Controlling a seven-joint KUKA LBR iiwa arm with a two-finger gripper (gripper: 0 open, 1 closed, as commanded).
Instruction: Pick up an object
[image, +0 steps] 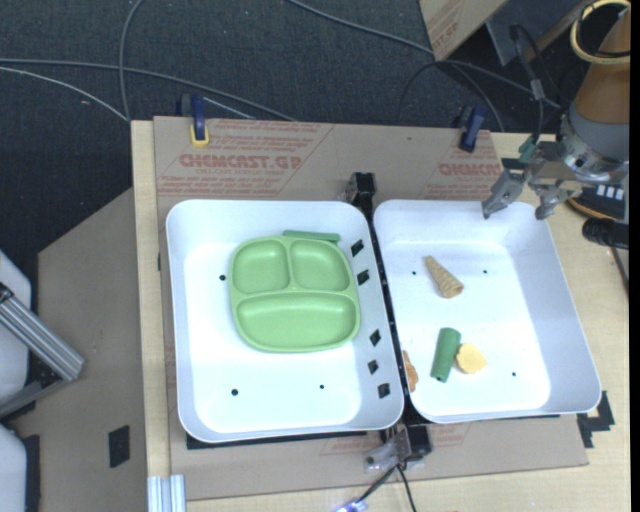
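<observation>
The gripper (520, 204) hangs spread wide and holding nothing over the far edge of the right bin (545, 300). Within that bin lie a cone (443, 276), a green cylinder (444, 354) and a yellow piece (470, 359).

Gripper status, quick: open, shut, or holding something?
Gripper: open, holding nothing, above the far right corner of the right shallow white bin.

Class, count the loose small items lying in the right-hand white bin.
3: a tan cone near the middle, a green cylinder toward the front, and a yellow piece beside the cylinder, on its right.
</observation>
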